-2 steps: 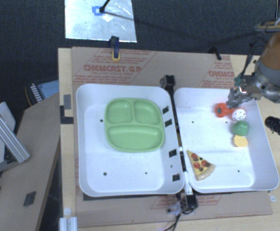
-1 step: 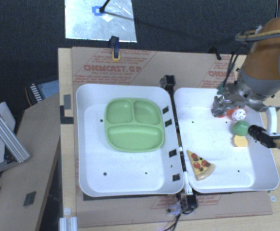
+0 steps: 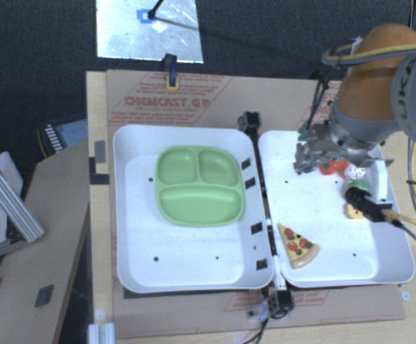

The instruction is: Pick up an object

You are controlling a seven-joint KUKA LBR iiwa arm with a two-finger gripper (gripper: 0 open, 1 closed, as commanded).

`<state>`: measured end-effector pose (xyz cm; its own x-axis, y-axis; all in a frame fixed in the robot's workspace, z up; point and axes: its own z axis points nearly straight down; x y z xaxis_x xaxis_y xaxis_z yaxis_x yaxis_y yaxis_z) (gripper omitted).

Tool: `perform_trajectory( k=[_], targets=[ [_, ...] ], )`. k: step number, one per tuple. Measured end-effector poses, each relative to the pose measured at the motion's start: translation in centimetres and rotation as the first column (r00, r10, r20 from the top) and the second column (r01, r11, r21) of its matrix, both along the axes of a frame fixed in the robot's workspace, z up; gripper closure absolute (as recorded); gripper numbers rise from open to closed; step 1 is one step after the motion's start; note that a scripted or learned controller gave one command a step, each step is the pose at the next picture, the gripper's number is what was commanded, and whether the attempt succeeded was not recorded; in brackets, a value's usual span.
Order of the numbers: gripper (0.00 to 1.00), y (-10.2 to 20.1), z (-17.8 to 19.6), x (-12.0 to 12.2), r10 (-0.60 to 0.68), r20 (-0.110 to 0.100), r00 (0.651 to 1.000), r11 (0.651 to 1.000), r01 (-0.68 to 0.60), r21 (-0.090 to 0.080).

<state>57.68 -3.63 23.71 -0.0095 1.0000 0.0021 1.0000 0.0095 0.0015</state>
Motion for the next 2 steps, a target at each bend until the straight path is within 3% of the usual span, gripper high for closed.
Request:
perform_trajectory(
  k=[2],
  targets=[
    [1.0,10.4,-1.0,-2.8,0.0,-0.001,1.0,1.0,0.0,0.0]
  ],
)
